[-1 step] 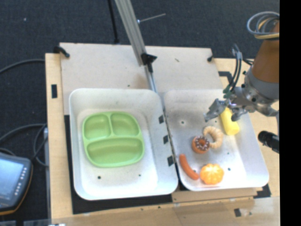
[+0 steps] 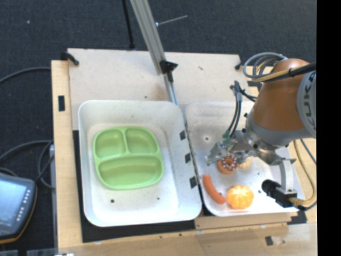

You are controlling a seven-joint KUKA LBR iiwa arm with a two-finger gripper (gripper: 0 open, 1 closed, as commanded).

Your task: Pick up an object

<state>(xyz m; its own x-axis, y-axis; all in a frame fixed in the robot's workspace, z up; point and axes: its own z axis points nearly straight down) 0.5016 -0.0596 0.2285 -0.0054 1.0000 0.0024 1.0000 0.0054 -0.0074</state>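
- Nearest the camera, at the front of the right bin (image 2: 213, 116), an orange mandarin-like fruit (image 2: 240, 197) sits just beside a small orange sausage-shaped toy (image 2: 213, 190), which lies at a slant near the bin's left wall.
- Behind those two, near the middle of the same bin, I see a small round orange-and-red object (image 2: 228, 165) with a pale piece just to its right; it is too small for me to name.
- Directly over that round object hangs the gripper (image 2: 229, 154), at the end of the grey arm with its orange band (image 2: 279, 97), reaching in from the right.
- I cannot tell how the gripper is set, because the wrist and cables crowd that spot.
- To the left, the other white bin (image 2: 90, 116) holds a green divided plate (image 2: 128, 157), well apart from the arm.
- My judgement: the step in hand is closing on the round object beneath the gripper.
- To do it well, I would centre on the object, descend straight down, and keep clear of the pale piece beside it.
- Before lifting, I would confirm the object is truly between the gripper's tips, then raise slowly.
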